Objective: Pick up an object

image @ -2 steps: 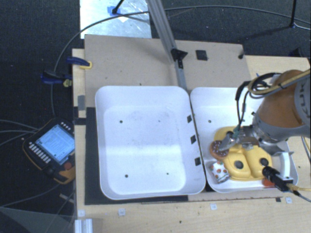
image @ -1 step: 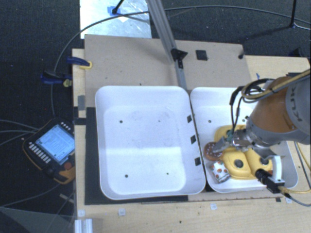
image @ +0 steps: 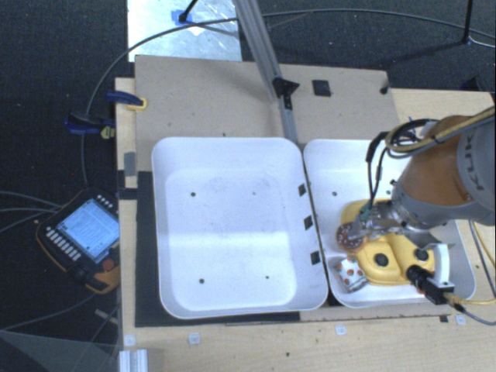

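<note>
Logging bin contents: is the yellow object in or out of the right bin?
In. The yellow object lies inside the right bin, near its front edge, under the arm.

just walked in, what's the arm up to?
The grey KUKA arm with the orange band reaches from the right into the right-hand white bin, its gripper low over a cluster of objects near the bin's front. Under it lie a yellow plastic object, a small round brownish piece and a small white-and-orange item. Nothing is visibly lifted. The left-hand white bin sits alongside.
</note>
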Robot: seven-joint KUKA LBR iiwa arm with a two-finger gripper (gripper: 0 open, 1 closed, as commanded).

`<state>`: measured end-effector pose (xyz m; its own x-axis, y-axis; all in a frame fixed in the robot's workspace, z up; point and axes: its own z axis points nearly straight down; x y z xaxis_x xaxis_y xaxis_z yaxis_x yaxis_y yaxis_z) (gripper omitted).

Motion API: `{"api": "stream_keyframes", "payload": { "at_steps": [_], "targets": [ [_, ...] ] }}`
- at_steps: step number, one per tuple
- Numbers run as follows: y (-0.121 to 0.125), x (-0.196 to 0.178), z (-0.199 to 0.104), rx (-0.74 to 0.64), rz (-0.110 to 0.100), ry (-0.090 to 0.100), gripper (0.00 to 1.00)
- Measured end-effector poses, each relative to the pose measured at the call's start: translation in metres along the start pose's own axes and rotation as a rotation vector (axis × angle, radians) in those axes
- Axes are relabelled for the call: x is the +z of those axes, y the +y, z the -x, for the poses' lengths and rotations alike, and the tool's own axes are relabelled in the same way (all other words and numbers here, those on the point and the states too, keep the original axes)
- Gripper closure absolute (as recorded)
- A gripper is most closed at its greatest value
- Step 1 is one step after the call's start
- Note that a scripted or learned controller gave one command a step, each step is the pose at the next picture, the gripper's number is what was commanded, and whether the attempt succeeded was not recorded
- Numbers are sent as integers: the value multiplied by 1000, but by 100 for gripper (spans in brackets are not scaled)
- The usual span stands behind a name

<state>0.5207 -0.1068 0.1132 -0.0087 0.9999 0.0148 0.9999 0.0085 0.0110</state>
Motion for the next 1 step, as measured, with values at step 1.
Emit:
{"api": "stream_keyframes", "payload": {
  "at_steps": [1],
  "targets": [
    [-7, -49, -6, 4, -8, -15, 100]
  ]
}}
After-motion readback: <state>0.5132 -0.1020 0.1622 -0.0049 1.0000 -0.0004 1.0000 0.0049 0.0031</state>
